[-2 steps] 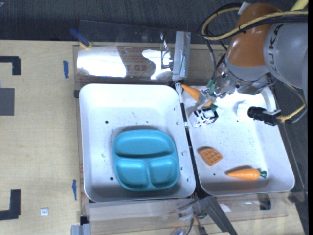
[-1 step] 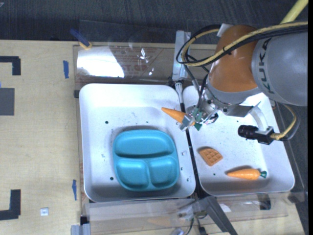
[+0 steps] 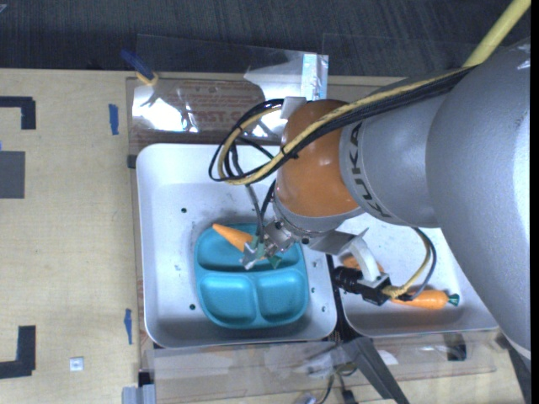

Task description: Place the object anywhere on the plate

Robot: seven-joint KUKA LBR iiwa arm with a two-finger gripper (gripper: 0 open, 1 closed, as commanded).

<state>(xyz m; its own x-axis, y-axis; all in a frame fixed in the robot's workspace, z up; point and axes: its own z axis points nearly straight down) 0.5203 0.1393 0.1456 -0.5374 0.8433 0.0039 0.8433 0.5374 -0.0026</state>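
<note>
**Carrot on plate, pincer at its right end**

Carrot is lying in the blue plate, long axis slanting, tip pointing upper left. Gripper is touching its right end; finger opening cannot be determined.

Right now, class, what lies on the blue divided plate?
An orange carrot rests in the blue plate's back compartment, by the end effector. The arm covers the plate's back right part, so anything there is hidden.

plate in left bin | carrot on plate
</note>
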